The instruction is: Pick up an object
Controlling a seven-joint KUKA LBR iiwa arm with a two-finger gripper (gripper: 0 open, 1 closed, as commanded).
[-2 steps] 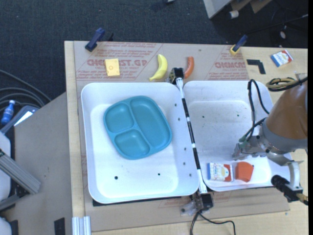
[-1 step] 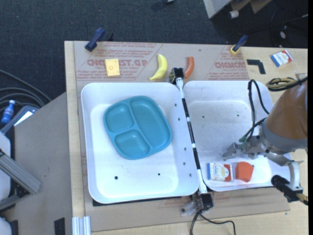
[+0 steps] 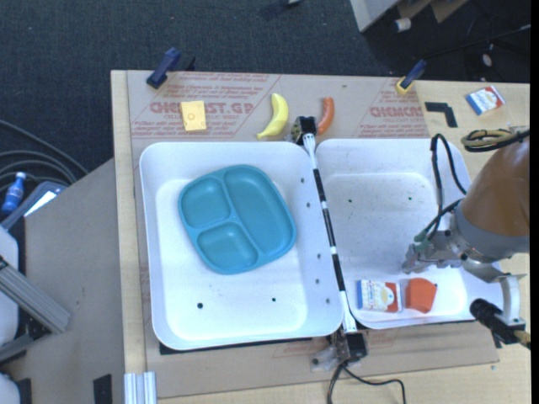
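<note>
Orange block (image 3: 421, 295) by the small carton (image 3: 378, 296) looks light and stiff, grab its flat sides; can't tell the gripper's (image 3: 418, 257) state.

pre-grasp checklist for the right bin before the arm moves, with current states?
1. Targets present in right bin: orange block and small carton lie at its near edge. ok
2. Targets separated: they look side by side, very close or touching. cannot tell
3. Pincer position: above the bin, just behind the orange block, not over it. not ok
4. Pincer opening: hidden by the wrist. cannot tell
5. Nothing held: no object seen at the pincer. ok
6. Blue tray sits in left bin, out of the path. ok
</note>
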